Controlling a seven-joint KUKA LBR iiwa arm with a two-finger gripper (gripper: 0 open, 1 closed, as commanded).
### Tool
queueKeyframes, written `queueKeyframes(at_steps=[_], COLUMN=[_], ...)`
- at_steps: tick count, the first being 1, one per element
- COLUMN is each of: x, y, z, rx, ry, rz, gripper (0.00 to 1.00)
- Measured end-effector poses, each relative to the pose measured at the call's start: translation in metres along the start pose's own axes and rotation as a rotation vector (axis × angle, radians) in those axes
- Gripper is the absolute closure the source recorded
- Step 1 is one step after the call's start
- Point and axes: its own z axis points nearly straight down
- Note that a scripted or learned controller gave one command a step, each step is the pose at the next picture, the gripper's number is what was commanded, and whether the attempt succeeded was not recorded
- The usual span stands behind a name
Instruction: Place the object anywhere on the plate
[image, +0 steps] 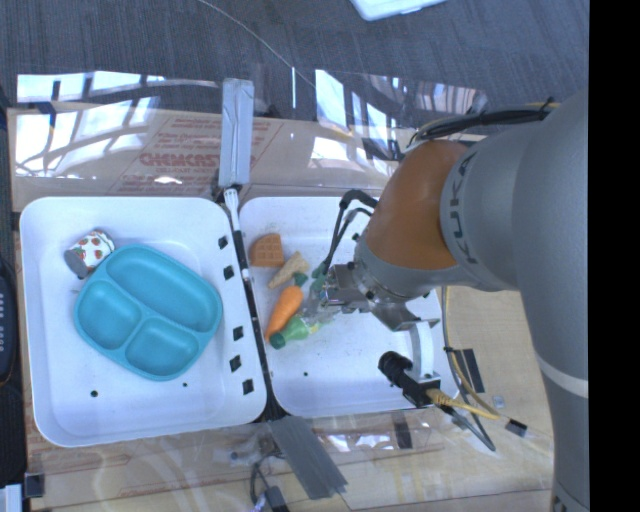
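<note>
A blue plate (147, 310) with three compartments lies in the left bin (60, 400). In the right bin (340, 385) an orange toy carrot (286, 309) with a green top lies near the bin's left wall. My gripper (322, 297) hangs low just right of the carrot, close to its green end. A tan bread-like piece (266, 250) and a pale wedge (290, 268) lie just above the carrot.
A small red-and-white object (90, 251) sits in the left bin beside the plate's upper left rim. A divider with black clips (240, 300) separates the two bins. The arm's orange band (420, 210) covers the right bin's right part.
</note>
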Motion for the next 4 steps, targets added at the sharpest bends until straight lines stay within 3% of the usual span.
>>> queueKeyframes(at_steps=[1, 2, 3, 4], x=[0.103, 0.117, 0.17, 0.1], y=[-0.027, 0.074, 0.004, -0.01], z=[0.001, -0.074, -0.006, -0.083], rx=[0.002, -0.007, 0.007, -0.008], ry=[0.004, 0.001, 0.001, 0.002], rz=[-0.015, -0.005, -0.009, -0.002], gripper=[1.0, 1.0, 1.0, 1.0])
